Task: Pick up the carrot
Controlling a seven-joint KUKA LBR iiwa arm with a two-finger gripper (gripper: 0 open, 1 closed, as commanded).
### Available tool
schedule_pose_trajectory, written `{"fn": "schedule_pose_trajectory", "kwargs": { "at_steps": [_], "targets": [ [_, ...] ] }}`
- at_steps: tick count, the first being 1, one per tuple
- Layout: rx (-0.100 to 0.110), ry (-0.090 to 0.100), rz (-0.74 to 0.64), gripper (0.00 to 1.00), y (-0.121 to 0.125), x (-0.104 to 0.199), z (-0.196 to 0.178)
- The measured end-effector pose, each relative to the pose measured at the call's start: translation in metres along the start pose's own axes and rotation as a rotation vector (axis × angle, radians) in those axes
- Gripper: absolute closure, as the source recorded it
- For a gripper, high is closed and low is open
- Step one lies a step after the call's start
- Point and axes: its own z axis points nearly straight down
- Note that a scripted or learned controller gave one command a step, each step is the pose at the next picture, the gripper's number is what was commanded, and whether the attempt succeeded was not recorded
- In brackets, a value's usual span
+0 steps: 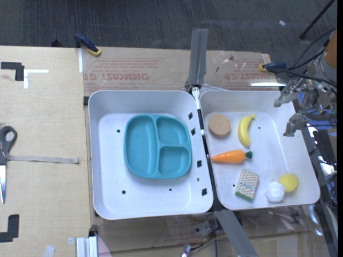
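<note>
Carrot, a smooth tapered orange toy with a green stub (231, 156), lies flat in the right shallow white plastic bin (268, 191), near a round tan disc (219, 125). Metallic pincer (292, 114) hangs over the bin's right rim; whether it is open, I cannot tell.

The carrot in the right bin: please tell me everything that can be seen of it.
The orange toy carrot with a green stem end looks like smooth plastic. It lies flat on the floor of the right shallow white bin, near the bin's left wall, pointed tip to the left and green end to the right. Nothing touches it. The round tan disc lies above it in the picture, the yellow banana up and right, the small printed box below.
</note>
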Motion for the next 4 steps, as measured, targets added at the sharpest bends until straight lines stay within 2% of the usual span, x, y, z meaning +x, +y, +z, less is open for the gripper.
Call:
{"fn": "schedule_pose_trajectory", "kwargs": {
  "at_steps": [1,2,3,4],
  "targets": [
    [-0.001,0.0,0.025,0.0,0.053,0.019,0.13],
    [-0.001,0.0,0.122,0.0,0.104,0.037,0.145],
    [0.0,-0.001,0.669,0.0,0.101,0.04,0.145],
    [0.001,-0.005,0.664,1.0,0.102,0.038,0.135]
  ]
}}
